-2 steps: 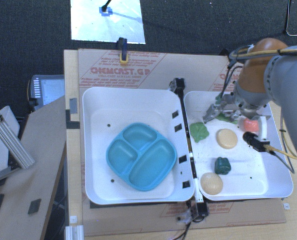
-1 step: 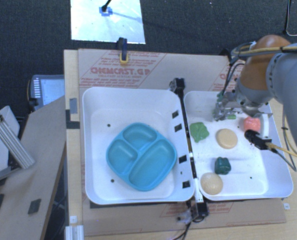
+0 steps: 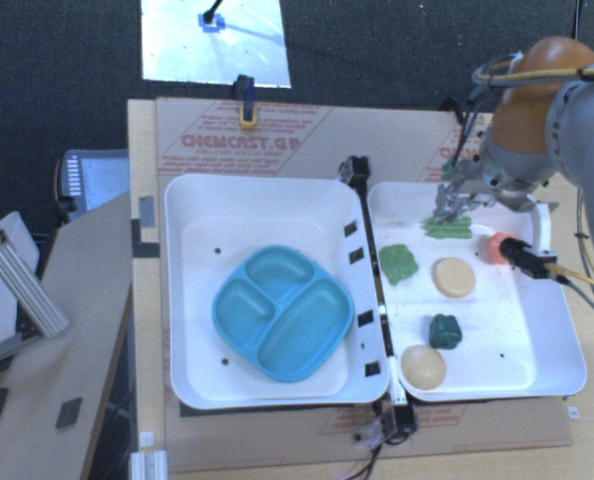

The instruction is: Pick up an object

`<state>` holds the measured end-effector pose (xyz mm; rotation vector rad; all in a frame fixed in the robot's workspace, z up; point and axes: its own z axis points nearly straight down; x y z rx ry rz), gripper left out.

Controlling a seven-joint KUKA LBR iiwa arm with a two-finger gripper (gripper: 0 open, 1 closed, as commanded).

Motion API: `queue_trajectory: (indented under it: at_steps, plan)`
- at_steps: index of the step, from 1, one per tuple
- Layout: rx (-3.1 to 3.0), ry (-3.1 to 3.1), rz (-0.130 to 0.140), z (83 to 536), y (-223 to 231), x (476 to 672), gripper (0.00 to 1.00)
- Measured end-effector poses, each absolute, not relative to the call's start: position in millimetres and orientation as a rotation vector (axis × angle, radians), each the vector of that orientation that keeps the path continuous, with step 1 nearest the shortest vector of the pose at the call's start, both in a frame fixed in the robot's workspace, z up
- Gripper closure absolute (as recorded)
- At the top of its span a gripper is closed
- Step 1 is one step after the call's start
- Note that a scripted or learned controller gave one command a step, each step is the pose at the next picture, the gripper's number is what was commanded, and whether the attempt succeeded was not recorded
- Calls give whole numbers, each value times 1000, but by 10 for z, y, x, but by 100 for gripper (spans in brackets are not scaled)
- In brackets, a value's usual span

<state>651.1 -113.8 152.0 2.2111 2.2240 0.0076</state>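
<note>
My gripper (image 3: 449,211) hangs low over the back of the right bin (image 3: 552,343), its tips just above a flat green bean-like piece (image 3: 448,230). Whether it touches that piece I cannot tell. Further forward in the same bin lie a green leafy lump (image 3: 398,263), a pale round cookie (image 3: 455,277), a dark green chunk (image 3: 444,331) and a beige bun (image 3: 423,366). A pink-orange item (image 3: 496,247) lies at the right, partly behind the arm's fittings.
The left bin (image 3: 192,218) holds a blue divided plate (image 3: 282,311). A black divider rail (image 3: 367,268) runs between the bins. Cardboard lies under both, and a clamp (image 3: 246,103) sits at the back edge.
</note>
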Motion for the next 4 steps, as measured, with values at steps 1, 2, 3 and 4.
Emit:
queue_trajectory:
  at_steps: [1,2,3,4]
  plan:
    - [2211,2225,7,2073,-1050,6469,100]
    - [2212,2226,4,2227,-1048,6480,100]
    - [2212,2231,3,2327,-612,6276,100]
    - [2212,2233,1,2232,-92,6005,100]
